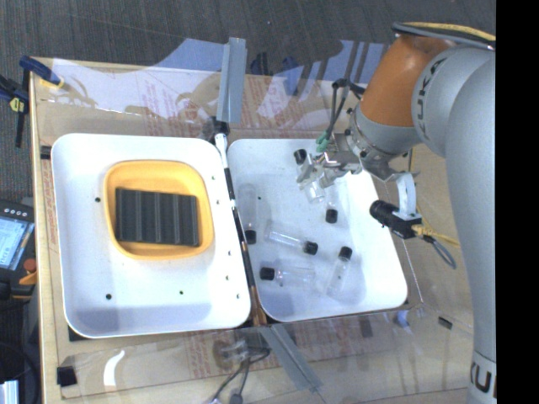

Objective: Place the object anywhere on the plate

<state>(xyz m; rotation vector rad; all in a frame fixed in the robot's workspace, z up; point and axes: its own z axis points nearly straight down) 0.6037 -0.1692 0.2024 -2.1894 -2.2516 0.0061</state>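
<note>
A yellow plate [157, 175] with a dark ribbed insert [157, 217] lies in the left white bin [84, 293]. Several clear vials with black caps lie scattered in the right white bin [383, 289], among them one [289, 241] at the middle, one [339, 269] toward the front right and one [282, 273] at the front. My gripper [314, 175] hangs low over the back of the right bin. A black cap [300, 155] sits just to its left, and a clear vial [317, 192] shows right below it. Whether anything is held is unclear.
A raised divider [236, 225] runs between the two bins. A loose black cap [331, 215] lies in front of the gripper. The arm's orange band [396, 82] and grey body [472, 183] stand over the bench's right side. A small screen device [13, 238] sits at the left edge.
</note>
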